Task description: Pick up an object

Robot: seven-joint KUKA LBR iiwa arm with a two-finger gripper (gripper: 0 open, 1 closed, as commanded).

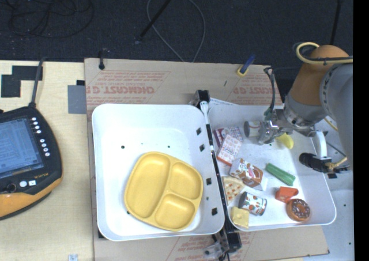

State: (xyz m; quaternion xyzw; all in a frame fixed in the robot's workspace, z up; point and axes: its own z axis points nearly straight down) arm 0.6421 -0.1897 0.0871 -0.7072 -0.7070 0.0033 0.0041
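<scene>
Hovering over the right bin point(323, 208) (cluttered) — the arm point(314, 90).

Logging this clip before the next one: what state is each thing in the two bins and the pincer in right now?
Yellow divided tray: lying flat in the left bin, right way up.
Green block: lying flat in the right bin.
Donut: flat, near the front right corner.
Small can: tipped on its side.
Yellow piece: beside the pincer, grip unclear.
Pincer: low over the right bin's rear.
</scene>
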